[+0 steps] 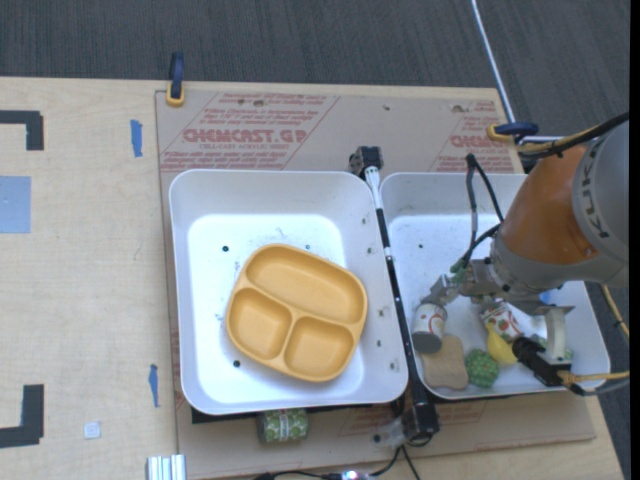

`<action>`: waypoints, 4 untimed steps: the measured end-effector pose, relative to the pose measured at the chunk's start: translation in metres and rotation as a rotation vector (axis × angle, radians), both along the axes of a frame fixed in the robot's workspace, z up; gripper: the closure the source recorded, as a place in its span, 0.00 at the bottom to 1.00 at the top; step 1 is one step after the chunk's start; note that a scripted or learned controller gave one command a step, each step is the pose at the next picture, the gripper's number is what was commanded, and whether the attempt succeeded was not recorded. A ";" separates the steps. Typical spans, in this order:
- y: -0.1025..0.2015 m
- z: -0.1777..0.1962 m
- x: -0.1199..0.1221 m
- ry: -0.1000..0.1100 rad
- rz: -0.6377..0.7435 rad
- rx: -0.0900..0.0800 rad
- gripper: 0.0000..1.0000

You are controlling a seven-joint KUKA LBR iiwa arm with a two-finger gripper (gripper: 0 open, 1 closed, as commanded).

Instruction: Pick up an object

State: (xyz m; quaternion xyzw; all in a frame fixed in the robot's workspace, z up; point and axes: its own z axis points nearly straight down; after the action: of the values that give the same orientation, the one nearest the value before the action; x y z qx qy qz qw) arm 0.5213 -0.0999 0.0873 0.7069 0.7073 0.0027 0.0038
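My gripper hangs low over the right bin, near its front, under the grey and orange arm. Small things lie around it. A small white and red can sits just to its left. In front of that lies a tan flat piece. A green knobbly item and a yellow one lie at the bin's front wall. A red and white item lies right below the gripper; whether it is held cannot be made out.
The left bin holds a yellow divided plate. A green patterned can lies on the bench outside the left bin's front wall. The bins' shared wall runs between the plate and the gripper.
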 end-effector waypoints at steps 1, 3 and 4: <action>0.007 0.000 0.024 0.005 -0.001 0.000 0.00; -0.007 0.000 0.015 0.005 0.000 0.001 0.00; 0.006 0.000 0.015 0.003 0.000 -0.001 0.00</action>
State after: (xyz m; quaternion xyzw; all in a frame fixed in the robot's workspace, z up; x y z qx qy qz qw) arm 0.5361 -0.0938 0.0870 0.7070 0.7072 0.0014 0.0029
